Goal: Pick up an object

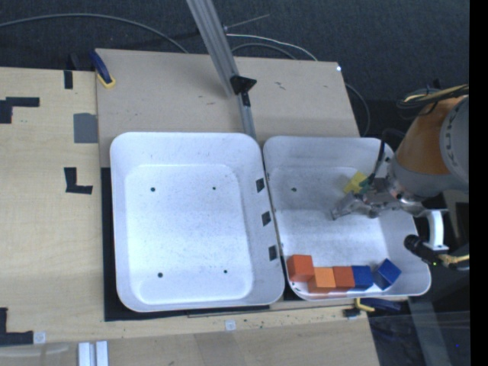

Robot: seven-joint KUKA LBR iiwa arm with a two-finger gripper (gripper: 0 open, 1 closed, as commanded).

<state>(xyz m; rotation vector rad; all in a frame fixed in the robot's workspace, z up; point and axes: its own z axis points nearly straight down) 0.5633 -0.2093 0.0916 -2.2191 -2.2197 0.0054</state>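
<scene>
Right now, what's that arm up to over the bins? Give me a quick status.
Gripper low in right bin, beside yellow block. No grasp visible. Orange, red, blue blocks along near wall, untouched.

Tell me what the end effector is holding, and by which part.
Cannot be told: the end effector sits beside a yellow block in the right bin.

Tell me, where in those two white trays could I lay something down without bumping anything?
The left shallow white bin offers its whole speckled floor. In the right shallow white bin, bare floor runs along its left wall. It is crowded at the near rim, where orange blocks and blue blocks line up, and around the small yellow block by the gripper.
</scene>
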